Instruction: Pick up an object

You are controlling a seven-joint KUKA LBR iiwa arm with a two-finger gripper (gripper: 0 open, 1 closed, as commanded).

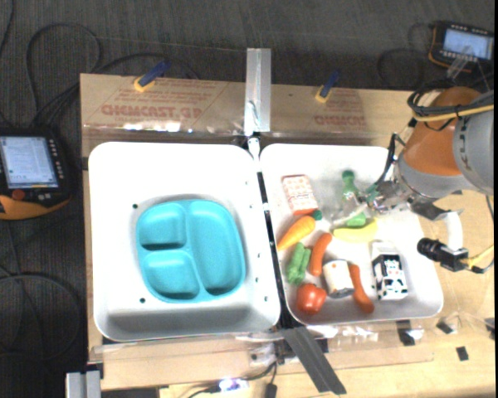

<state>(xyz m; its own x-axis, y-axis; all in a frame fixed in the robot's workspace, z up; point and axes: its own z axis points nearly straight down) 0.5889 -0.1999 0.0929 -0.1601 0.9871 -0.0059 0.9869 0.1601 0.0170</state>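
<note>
Red tomato (310, 298) at right bin's (432, 305) near edge; gripper (367, 204) over yellow banana (357, 233), grip unclear.

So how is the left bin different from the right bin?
The left bin holds one blue tray; the right bin holds many small toy foods, like a tomato and a carrot. The hand is over the right bin, not the left bin. Both are shallow and white.

KUKA arm, look only
Arm (473, 143): grey rounded link at right edge, wide orange band (436, 143) above the wrist. Black and yellow cables (436, 110) loop over the band. Gripper (373, 199) is a small dark/metallic cluster; detail too blurred to resolve.
</note>
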